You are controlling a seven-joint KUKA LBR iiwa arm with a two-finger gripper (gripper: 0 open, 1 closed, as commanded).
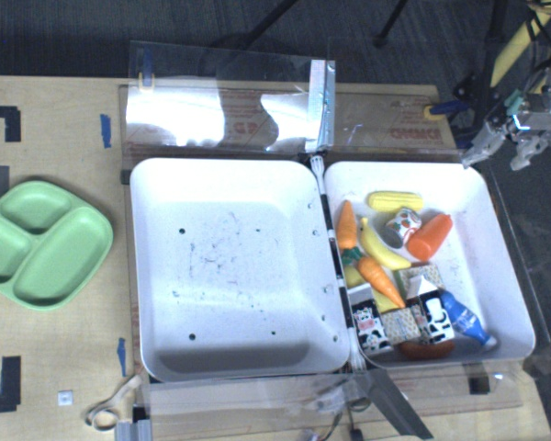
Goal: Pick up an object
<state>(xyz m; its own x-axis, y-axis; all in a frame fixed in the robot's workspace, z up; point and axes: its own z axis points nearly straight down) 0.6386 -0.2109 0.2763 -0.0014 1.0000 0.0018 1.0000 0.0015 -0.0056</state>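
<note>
bench surface [55, 118] of pale wood lies under everything, with a green divided plate [42, 243] resting on it at the far left, well apart from the bins. next to the right sits the left bin [230, 255], white and shallow, its floor marked with faint scuffs and a few dark dots. a clear plastic sheet [225, 108] stands behind its far edge, catching bright glare. the right bin [505, 274] touches the left one along a shared rim and holds a crowded heap toward its left and near side. in that heap a yellow corn cob [394, 199] lies farthest, an orange carrot [347, 225] stands along the left wall, a banana [382, 246] curves through the middle, and a second carrot [382, 282] lies just nearer. a red-orange pepper-like piece [431, 235] leans beside a small round silver and red object [403, 225]. black-and-white patterned blocks [375, 327] sit at the near edge, touching a blue object [466, 321] to their right. the gripper [517, 131] hangs at the far right, beyond the right bin's far corner and clear of every object; whether its jaws are released or clenched cannot be told from this view.
</note>
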